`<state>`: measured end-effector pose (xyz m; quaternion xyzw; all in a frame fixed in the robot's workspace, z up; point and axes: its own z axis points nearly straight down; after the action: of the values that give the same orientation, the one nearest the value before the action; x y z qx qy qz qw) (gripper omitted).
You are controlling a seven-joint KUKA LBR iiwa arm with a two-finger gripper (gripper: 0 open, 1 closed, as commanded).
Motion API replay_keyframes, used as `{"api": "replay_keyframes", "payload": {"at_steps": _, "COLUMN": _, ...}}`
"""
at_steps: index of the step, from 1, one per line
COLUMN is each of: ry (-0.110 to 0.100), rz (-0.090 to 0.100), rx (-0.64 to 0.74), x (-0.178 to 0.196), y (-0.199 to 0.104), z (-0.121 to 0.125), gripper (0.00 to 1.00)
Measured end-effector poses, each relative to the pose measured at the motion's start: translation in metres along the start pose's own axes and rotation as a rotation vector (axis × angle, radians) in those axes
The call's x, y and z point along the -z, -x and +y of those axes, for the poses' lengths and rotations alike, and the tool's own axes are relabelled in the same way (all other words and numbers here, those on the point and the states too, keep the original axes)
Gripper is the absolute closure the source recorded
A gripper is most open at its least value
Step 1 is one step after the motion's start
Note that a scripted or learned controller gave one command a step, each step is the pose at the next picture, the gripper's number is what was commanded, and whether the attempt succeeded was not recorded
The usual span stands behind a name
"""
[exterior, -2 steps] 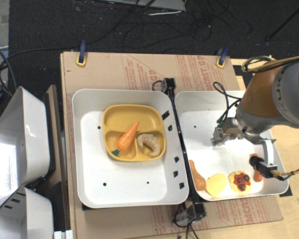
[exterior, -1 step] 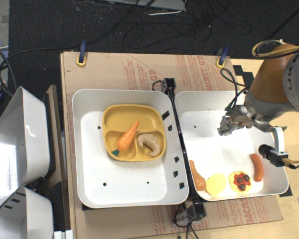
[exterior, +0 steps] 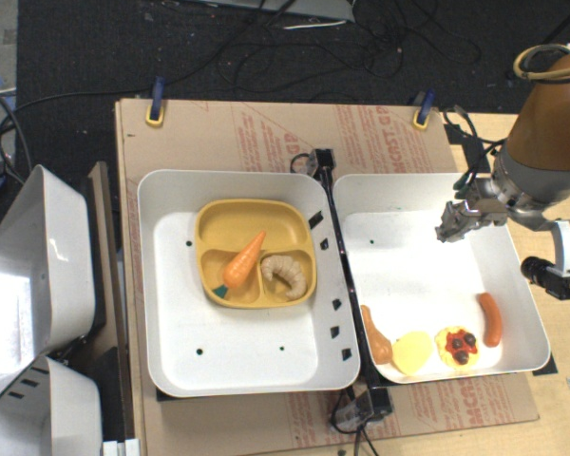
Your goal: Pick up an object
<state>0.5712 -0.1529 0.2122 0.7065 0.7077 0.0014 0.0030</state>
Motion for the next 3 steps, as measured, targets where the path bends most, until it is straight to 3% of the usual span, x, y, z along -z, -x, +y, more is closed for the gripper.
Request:
{"api": "replay_keyframes", "payload": {"at_steps": 1, "ry": 0.001, "rz": 0.0, "rx": 0.002, "x": 0.055, "y": 0.003, "z": 0.012, "gripper": 1.0}}
{"api": "replay_keyframes", "payload": {"at_steps": 3, "ry": -0.005, "rz": 0.004, "rx": 0.007, "x": 0.038, "y": -0.109, "z": 0.018, "gripper": 1.0}}
